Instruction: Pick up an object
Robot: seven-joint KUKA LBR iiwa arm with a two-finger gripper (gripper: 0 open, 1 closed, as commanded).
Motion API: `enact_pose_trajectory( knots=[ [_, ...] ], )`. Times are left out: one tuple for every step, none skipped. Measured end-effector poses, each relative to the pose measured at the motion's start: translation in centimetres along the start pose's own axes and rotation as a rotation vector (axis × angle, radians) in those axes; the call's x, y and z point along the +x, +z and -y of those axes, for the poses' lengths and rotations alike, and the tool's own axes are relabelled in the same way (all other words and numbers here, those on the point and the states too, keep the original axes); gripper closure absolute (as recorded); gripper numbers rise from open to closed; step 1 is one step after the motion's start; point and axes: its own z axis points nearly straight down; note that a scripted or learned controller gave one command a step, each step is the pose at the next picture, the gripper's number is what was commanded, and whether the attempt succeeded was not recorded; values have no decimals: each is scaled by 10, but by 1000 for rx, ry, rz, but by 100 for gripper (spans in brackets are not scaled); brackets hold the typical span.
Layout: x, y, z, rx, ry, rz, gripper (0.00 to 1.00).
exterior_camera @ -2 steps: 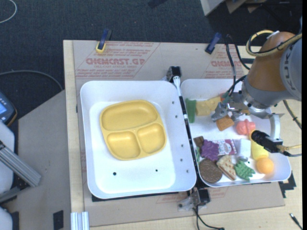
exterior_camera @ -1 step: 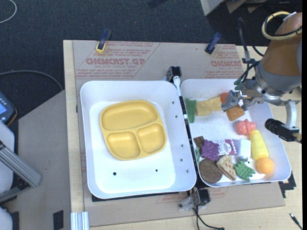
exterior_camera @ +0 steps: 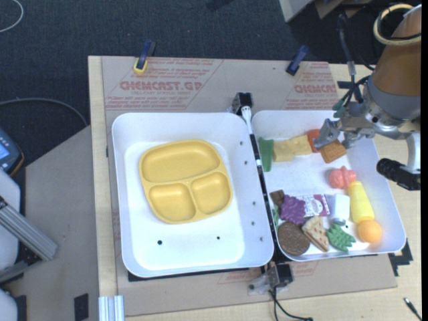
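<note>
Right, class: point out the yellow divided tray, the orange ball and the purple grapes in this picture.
yellow divided tray (exterior_camera: 185, 179), camera view, on the ridge between its compartments.
orange ball (exterior_camera: 369, 232), camera view, on the middle of the ball.
purple grapes (exterior_camera: 292, 209), camera view, on the middle of the bunch.

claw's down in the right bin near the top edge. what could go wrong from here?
1. The claw sits among close-packed items: a brown waffle-like piece, a small orange piece and a pale yellow wedge. It may nudge or catch the wrong one, or two at once.
2. It works near the right bin's far wall; a pushed piece could jam against the rim.
3. Whether anything is between the fingers can't be seen, so a lift may come up empty.
</note>
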Motion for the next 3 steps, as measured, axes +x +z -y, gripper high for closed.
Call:
enact_pose_trajectory(
  knots=[
    [43, -8, -37, 0, -5, -2, 100],
    [67, -3, -38, 7, -2, -3, 100],
    [58, -7, -50, 1, 0, 0, 100]
  ],
)
